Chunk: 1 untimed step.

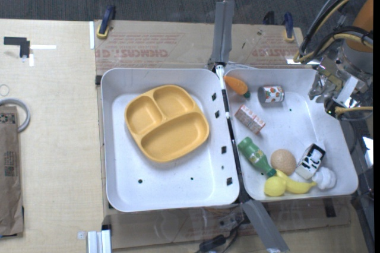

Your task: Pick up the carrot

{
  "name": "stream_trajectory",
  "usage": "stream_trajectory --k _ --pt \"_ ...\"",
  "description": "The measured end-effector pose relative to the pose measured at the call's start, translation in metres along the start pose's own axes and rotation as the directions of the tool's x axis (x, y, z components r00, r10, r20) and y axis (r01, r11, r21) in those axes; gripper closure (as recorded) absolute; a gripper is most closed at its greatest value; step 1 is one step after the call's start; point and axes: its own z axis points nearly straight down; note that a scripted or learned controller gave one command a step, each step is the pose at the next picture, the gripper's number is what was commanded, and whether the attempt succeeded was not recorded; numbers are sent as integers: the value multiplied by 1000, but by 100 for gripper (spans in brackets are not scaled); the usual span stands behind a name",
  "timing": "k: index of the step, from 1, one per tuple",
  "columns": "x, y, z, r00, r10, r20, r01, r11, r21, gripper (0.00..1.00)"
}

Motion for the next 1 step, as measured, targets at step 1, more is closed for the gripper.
stream_trajectory --k 1 --pt "21 -66 -72 899 439 1 -439 899 1 100"
